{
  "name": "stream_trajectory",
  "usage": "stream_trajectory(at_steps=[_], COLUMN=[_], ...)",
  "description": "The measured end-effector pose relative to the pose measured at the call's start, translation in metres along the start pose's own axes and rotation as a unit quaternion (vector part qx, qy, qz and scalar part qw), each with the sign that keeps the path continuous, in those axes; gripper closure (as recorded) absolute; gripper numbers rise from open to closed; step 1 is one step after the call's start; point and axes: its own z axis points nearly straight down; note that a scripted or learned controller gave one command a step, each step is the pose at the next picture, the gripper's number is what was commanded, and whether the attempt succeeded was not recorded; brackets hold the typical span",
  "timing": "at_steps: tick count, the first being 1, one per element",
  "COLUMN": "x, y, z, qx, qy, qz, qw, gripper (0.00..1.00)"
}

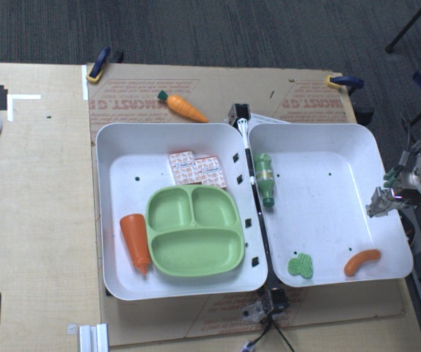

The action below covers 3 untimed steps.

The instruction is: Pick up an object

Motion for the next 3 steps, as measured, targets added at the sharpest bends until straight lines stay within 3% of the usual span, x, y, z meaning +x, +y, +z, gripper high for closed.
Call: stream_trajectory(at_steps=[1, 2, 3], x=[0.0, 0.054, 0.009], y=[0.0, -0.018, 0.042], z=[0.0, 0.029, 0.012], qx=[0.0, 0.001, 0.001], qy=[0.0, 0.001, 0.0], qz=[0.0, -0.132, -0.132], qw=[1.0, 0.9912, 0.9912], gripper=[0.0, 0.0, 0.0])
